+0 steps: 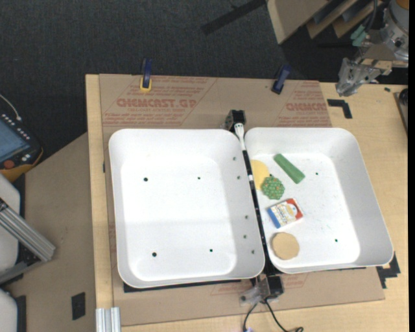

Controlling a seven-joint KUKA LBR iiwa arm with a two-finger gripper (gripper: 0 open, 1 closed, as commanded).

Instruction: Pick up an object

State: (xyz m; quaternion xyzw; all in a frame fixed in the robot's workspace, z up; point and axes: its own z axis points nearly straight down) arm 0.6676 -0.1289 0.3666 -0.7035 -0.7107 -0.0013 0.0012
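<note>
The right bin (363,194) holds several objects along its left side. A green bar (288,168) lies tilted near the bin's back. A yellow piece (259,172) rests against the left wall, touching a green knobbly ball (273,188). In front of these lie a small red, white and blue packet (285,213) and a round tan disc (284,246). My gripper (355,73) hangs at the top right, beyond the bins' far edge and well away from every object. It has nothing between its fingers.
The left bin (175,207) stands beside the right one, joined along a black divider (248,188). Both rest on a cardboard sheet (194,97) fixed by two blue clamps (146,74) at the back. Cardboard boxes (311,16) sit behind the gripper.
</note>
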